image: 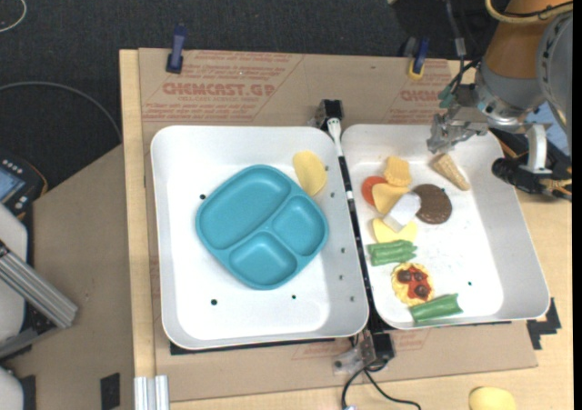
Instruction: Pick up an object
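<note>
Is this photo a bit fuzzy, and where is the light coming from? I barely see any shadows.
In the camera view the light is soft and even; the blue tray throws only a faint shadow on the left bin. The white bins look bright but not blown out. The arm and gripper look slightly soft; the small food toys are coarse.

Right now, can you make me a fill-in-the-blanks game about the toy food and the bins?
1. The blue divided plate lies in the ____ bin.
2. The gripper is over the ____ bin.
3. The pizza slice lies between two ____ toy vegetables.
4. The round cookie is coloured ____.

Missing words: left; right; green; brown
</note>
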You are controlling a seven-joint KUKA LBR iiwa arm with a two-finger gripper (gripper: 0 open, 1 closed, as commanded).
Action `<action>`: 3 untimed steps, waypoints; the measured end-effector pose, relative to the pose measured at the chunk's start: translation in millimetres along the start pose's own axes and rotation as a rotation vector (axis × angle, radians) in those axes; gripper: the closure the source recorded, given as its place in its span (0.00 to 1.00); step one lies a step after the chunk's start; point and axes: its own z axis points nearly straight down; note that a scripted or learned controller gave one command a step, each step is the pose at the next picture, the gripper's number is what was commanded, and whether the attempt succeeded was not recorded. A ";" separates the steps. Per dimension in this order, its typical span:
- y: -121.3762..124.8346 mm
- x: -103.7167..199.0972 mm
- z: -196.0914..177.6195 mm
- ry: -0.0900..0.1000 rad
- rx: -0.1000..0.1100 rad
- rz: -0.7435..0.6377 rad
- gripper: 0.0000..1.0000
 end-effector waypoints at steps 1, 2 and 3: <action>0.1 60.4 39.3 0.004 0.002 -0.009 1.00; -23.8 66.0 -114.4 -0.001 -0.020 -0.006 1.00; -39.0 -0.1 -321.1 -0.007 -0.024 0.000 1.00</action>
